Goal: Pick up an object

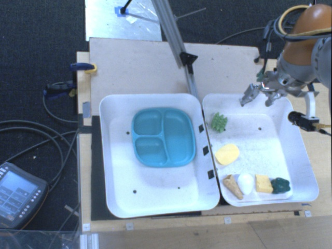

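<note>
The right bin [290, 139] holds several small items: a green leafy piece [218, 122] near its far left corner, a pale yellow lump [227, 154] by the left wall, and along the front a tan cone [233, 186], a white egg [245, 183], a yellow block [263, 183] and a dark green piece [280, 185]. My gripper [261, 96] hovers above the bin's far rim, well away from all of them. Its fingers are spread apart, nothing between them.
The left bin [116, 185] carries a blue divided plate [163, 137]. A slanted metal pole [174, 32] crosses the bench behind the bins. Cables and a teach pendant [18, 195] lie off the bench at left.
</note>
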Robot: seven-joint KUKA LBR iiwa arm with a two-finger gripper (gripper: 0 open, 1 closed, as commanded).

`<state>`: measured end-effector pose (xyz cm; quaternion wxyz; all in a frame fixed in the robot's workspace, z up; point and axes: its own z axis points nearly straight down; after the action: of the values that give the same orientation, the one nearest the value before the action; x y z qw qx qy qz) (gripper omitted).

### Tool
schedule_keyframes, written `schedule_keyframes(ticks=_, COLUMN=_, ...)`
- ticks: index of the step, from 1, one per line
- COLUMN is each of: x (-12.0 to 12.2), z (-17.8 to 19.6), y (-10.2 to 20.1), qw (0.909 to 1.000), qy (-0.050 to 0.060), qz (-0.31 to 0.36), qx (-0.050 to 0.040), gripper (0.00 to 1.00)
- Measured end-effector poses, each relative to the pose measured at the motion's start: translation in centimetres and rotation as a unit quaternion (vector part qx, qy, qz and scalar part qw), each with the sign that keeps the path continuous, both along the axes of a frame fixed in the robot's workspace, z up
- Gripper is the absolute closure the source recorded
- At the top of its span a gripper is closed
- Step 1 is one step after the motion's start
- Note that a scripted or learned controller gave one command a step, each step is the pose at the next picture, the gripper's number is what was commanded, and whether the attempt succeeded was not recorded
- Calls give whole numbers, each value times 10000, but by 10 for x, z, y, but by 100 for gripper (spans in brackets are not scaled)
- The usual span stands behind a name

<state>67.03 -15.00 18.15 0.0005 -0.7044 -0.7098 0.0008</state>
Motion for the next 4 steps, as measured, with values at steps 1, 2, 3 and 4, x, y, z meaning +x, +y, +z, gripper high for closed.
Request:
schedule_keyframes(ticks=1, x=8, z=-54, y=-5, qw=10000, qy=6, qz=-1, qx=0, gripper=0)
schedule_keyframes(ticks=2, x=10, z=-38, y=-5, qw=10000, qy=-39, qz=14, qx=-13, gripper=100)
schedule_keyframes(ticks=3, x=10, z=8, y=-1, qw=10000, qy=-45, qz=0, qx=-3, gripper=100)
schedule_keyframes(ticks=4, x=12, z=64, y=-1, qw=10000, qy=-56, qz=0, qx=-7, gripper=100)
